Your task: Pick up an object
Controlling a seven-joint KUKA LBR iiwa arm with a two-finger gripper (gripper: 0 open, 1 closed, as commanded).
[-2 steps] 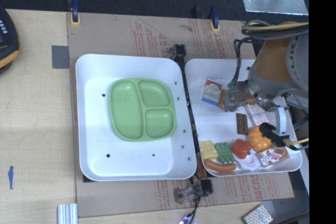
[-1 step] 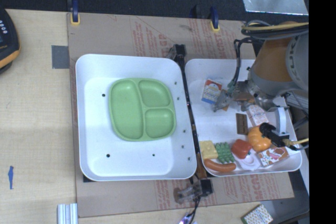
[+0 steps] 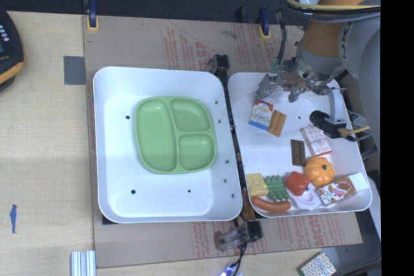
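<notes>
The claw hangs low over the far end of the right shallow white bin, its metal parts spread just beyond the small white-and-blue carton with a red patch. You cannot tell from this slanted view whether it is parted or closed, and nothing is seen clamped in it. Take the carton as your landmark. A tan rectangular biscuit-like piece lies touching the carton on the side toward the arm. Nearer the camera than the carton lie a dark brown bar, a small white-and-pink packet and an orange toy pumpkin; farther toward the near rim sit a yellow cheese-like block, a green bunch of toy grapes, a red toy tomato and a toy hot dog. Well to the left of the carton, in the left white bin, rests a pale green three-part plastic plate. As to progress, you should judge the pick as not yet made: every object lies on the bin floor, and the carton seems the likeliest target. Closing, lifting and clearing the bin remain.
</notes>
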